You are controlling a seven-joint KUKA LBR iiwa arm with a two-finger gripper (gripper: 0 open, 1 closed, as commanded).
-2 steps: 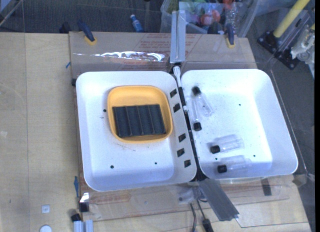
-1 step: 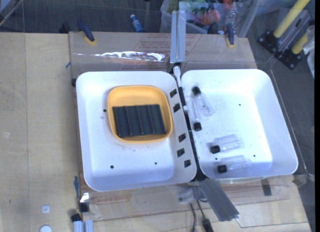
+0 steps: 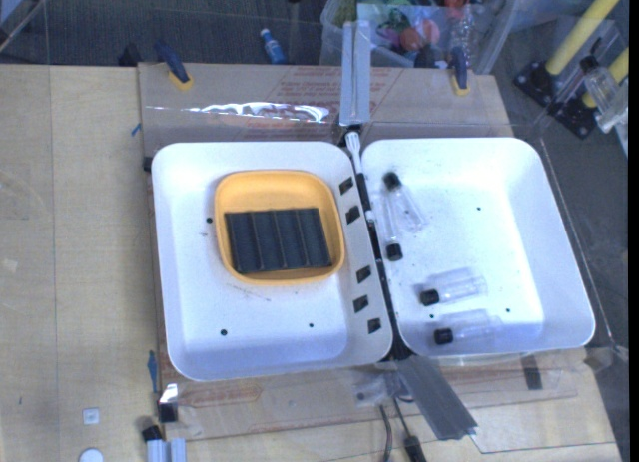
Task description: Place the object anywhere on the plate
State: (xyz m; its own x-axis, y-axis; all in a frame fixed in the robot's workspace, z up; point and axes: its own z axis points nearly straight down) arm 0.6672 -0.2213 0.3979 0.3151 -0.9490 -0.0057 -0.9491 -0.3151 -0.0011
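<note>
Closest to me, at the front edge of the desk (image 3: 70, 250), a few small pens and caps (image 3: 160, 437) lie at the left corner. A grey metal bracket (image 3: 431, 397) sticks out from under the seam where the two bins meet.

In the right bin (image 3: 519, 211) there are four clear vials with black caps. The nearest vial (image 3: 467, 331) lies on its side by the front wall, its cap pointing left. A second vial (image 3: 451, 287) lies just behind it, much the same way round. Further back, close to the dividing wall, two more vials (image 3: 399, 215) lie close together, one with its cap toward the back and the other with its cap toward the front. I cannot tell if they touch.

In the left bin (image 3: 190, 310) sits a yellow plate (image 3: 228, 201), rounded-square, roughly in the middle. A dark ribbed block (image 3: 278, 240) lies flat on the plate, wholly within its rim and covering most of its floor. A row of small black tabs (image 3: 360, 250) runs along the seam between the bins.

Behind the bins, a cardboard strip (image 3: 250, 91) is held by blue clamps (image 3: 177, 72) at either end, and a grey upright bar (image 3: 351, 76) rises at the seam. Beyond the desk stands a clear tub of bright oddments (image 3: 439, 1), with a yellow pole (image 3: 591, 13) leaning off to its right.
</note>
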